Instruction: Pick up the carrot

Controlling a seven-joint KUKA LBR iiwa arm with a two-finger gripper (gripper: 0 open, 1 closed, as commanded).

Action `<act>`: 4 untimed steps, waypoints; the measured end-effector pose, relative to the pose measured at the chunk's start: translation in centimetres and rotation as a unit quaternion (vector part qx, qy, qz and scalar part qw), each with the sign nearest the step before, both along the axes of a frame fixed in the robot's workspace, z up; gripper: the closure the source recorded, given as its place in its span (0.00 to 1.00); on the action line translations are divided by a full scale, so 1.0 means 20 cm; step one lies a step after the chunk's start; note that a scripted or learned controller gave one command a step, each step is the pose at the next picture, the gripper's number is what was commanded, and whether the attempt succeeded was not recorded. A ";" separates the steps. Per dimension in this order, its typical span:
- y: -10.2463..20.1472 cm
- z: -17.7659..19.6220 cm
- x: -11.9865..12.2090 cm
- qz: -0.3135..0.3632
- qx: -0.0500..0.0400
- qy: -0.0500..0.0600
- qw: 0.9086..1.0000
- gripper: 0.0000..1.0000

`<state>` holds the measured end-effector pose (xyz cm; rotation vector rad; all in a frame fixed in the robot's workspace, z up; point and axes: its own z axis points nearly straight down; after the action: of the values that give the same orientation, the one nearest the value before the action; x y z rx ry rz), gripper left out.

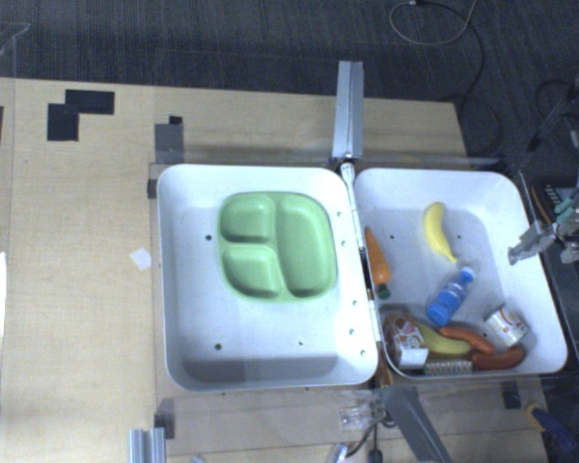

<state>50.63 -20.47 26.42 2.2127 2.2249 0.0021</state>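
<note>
Wooden bench [77, 287], two white bins [174, 287], dark carpet [222, 17].

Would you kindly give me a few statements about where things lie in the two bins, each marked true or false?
1. The carrot lies in the right bin, along its left wall. True.
2. The green tray sits in the right bin. False: it sits in the left bin.
3. The banana lies on top of the carrot. False: they lie apart.
4. The blue bottle is in the same bin as the carrot. True.
5. The hand grips the carrot. False: it is at the right bin's right edge, far from the carrot.
</note>
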 end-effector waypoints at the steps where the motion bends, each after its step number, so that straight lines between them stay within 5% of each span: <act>1: 0.01 0.12 0.06 0.067 -0.001 -0.001 0.998 0.00; 2: 0.12 -0.41 0.36 0.143 0.000 0.000 0.990 0.00; 3: 0.23 -0.13 0.30 0.071 0.000 -0.001 0.997 0.00; 4: 0.26 -0.54 0.49 0.106 0.000 0.000 0.994 0.00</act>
<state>60.46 -15.27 15.66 1.9651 2.4478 0.0022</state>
